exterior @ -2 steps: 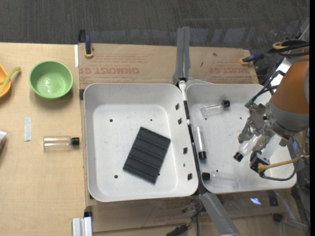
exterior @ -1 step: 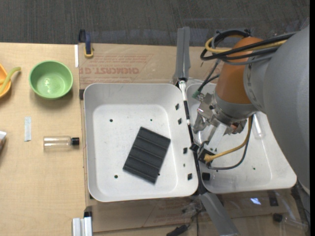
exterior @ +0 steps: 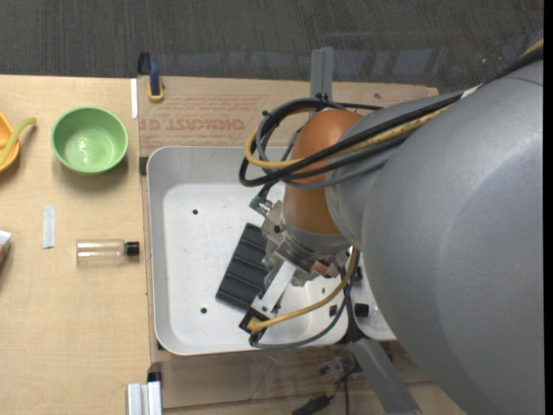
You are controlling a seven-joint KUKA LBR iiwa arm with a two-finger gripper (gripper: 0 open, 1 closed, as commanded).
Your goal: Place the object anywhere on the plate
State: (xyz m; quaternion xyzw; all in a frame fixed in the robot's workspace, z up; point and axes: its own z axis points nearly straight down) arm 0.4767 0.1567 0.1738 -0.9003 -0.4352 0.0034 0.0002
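Observation:
My gripper (exterior: 243, 272) is a black block at the end of the grey arm, slanting down to the left. It hangs low over the floor of the left white bin (exterior: 186, 232), near the bin's middle. The orange band (exterior: 318, 175) sits just above it, with black and yellow cables looped around the wrist. The arm's bulk hides the right part of this bin and everything further right. Nothing can be seen held under the gripper.
On the wooden bench to the left stand a green bowl (exterior: 90, 140), a clear bottle with a black cap (exterior: 105, 249) lying on its side, a small white strip (exterior: 48, 227) and an orange item (exterior: 5, 150) at the edge. Cardboard (exterior: 203, 115) lies behind the bin.

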